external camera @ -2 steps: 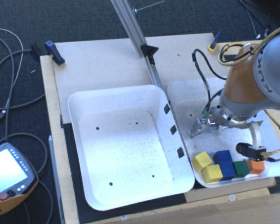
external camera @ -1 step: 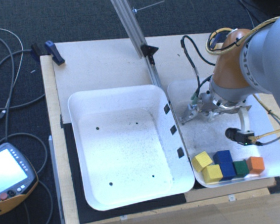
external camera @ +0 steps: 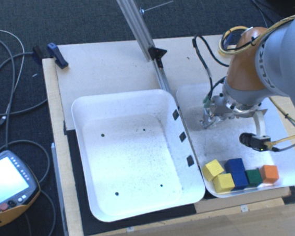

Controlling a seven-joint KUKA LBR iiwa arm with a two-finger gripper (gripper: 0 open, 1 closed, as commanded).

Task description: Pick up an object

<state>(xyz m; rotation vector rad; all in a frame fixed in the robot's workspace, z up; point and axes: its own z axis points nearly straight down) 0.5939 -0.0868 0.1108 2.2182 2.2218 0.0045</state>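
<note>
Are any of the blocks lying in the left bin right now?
No, the yellow blocks, blue block, green block and orange block all sit together in the right bin.

Even, diffuse overhead light; scene bright, no hard shadows. The left white bin [external camera: 130,153] nearly blows out at its rim, slight glare along the near edge. Soft shadow under the arm [external camera: 267,60] on the right bin [external camera: 294,170]. Overall focus mildly soft; dark floor at the far edge grainy.

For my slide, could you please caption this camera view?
KUKA arm's end effector poised in the right bin above five coloured blocks clustered at its near edge.
</note>
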